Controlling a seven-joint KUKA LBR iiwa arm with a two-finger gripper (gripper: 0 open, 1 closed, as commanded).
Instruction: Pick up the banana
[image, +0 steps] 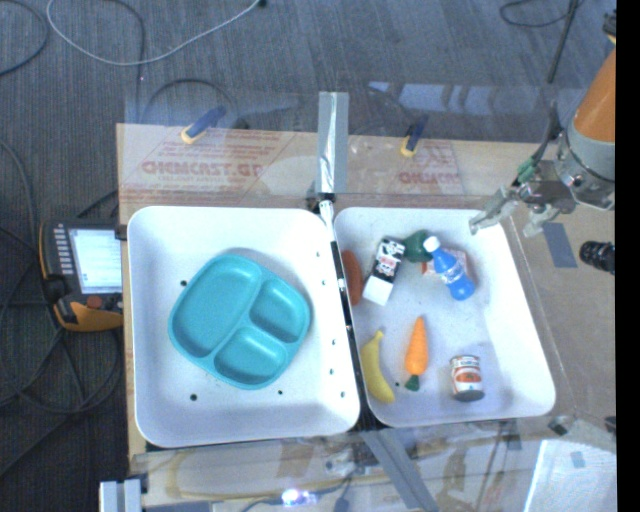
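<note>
Bench: bears 2 shallow white bins side by side – the left bin (150, 400) and the right bin (530, 380), their inner walls touching.
Teal plate (240, 318): a divided plate with 3 compartments, in the left bin, well apart from the banana across the shared wall.
Arm (605, 100): grey with an orange band, up at the right bin's far right corner, outside its rim.
Gripper (512, 208): hangs over that same corner, well apart from the banana; its fingers look spread and nothing sits between them – released, grasping nothing.
Banana (376, 368): lies flat in the right bin's near left corner, just beside the shared wall, curve bowing toward that wall.
Carrot (416, 350): just to the banana's right, apart from it.
Blue bottle (450, 270): farther back and right of the banana, lying down.
Tin can (466, 378): right of the carrot, farther from the banana.
Handling: likely a light, stiff toy with a smooth skin – it may slip or roll.
Hold: best taken across the thick middle, fingers closing across its width; the wall side leaves little room.
</note>
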